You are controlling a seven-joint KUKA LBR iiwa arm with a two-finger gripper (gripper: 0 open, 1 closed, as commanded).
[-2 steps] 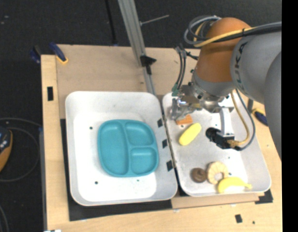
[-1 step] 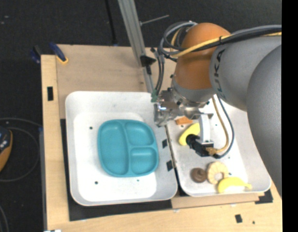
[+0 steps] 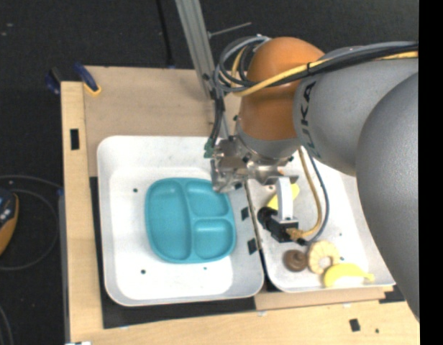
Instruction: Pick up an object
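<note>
— What is furthest left?

— Off the desk (image 3: 135, 106), an orange-and-black thing (image 3: 2, 225) cut off by the picture's edge; I can't make out what it is.

— And on the desk?

— The left bin (image 3: 110, 192), with a blue divided plate (image 3: 187, 221) lying flat in it, slightly right of the middle. All of the plate shows except its far right corner, which the tool (image 3: 223, 177) overlaps.

— Does the tool have hold of it?

— I can't tell. The tool hangs at the line where the two bins meet, over that corner of the plate, and how far open it is doesn't show.

— The right bin (image 3: 340, 218)?

— Mostly hidden under the grey arm (image 3: 365, 106) and its orange band (image 3: 279, 85). At the near end three small things lie close together: a brown round thing (image 3: 295, 260), a pale knobbly thing (image 3: 323, 252) touching it, and a yellow thing (image 3: 344, 273) just nearer. A yellow scrap (image 3: 290, 191) peeks out further back, half covered.
</note>
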